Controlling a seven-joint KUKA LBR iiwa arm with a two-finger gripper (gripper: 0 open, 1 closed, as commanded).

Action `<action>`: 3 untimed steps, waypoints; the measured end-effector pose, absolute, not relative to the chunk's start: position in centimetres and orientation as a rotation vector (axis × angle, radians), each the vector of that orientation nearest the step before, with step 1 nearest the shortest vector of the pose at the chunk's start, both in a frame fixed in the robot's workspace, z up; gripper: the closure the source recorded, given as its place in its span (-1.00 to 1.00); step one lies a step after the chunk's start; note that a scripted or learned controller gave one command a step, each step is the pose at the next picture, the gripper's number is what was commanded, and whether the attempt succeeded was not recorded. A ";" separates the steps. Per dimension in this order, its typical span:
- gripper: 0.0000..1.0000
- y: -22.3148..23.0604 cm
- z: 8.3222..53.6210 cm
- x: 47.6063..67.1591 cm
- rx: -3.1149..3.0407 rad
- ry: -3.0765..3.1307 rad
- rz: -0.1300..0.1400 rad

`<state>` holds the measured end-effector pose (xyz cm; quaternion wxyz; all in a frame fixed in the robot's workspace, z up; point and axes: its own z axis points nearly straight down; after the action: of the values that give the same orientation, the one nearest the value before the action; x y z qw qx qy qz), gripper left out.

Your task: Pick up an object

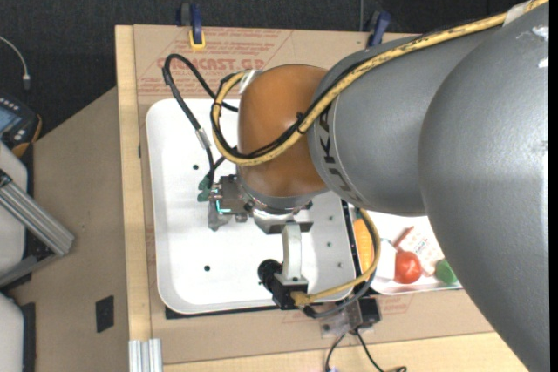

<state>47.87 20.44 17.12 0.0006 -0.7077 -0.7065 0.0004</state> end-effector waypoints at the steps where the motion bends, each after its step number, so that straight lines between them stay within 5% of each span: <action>1: -1.00 22.5 8.2 49.6 -2.222 -2.219 0.000; 2: -1.00 22.5 22.3 55.9 -2.228 -2.227 -0.026; 3: 1.00 22.5 22.4 55.4 -2.224 -2.219 -0.003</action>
<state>55.43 22.47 22.36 -0.0001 -0.7080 -0.7062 -0.0010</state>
